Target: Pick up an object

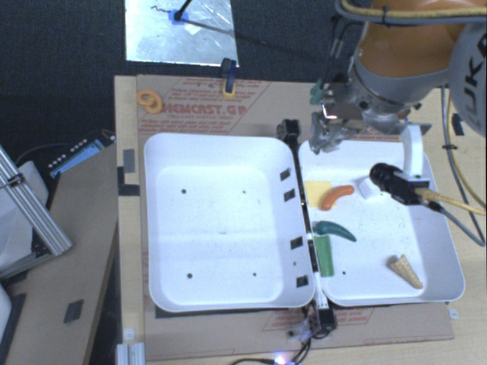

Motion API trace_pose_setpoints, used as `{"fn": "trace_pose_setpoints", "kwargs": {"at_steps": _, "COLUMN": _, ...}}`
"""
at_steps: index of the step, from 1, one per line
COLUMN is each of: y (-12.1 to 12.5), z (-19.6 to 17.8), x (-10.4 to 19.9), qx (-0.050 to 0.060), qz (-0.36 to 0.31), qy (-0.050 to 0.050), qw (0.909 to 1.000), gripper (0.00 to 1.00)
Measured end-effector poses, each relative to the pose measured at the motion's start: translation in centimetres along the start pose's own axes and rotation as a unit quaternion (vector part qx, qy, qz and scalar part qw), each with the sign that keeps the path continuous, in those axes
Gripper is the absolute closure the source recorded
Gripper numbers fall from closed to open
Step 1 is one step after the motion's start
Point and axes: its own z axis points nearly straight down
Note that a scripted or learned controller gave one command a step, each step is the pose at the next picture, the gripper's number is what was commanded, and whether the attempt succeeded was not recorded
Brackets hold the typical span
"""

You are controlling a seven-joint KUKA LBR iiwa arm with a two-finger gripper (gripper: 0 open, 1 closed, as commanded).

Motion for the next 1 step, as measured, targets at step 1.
{"fn": "trace_pose_setpoints", "kwargs": {"at_steps": 1, "y": -5.2, "z": -1.01, "x": 6.26, "qx": 0.001, "qz": 0.001, "qy": -0.001, "qw": 1.0, "gripper": 1.0}}
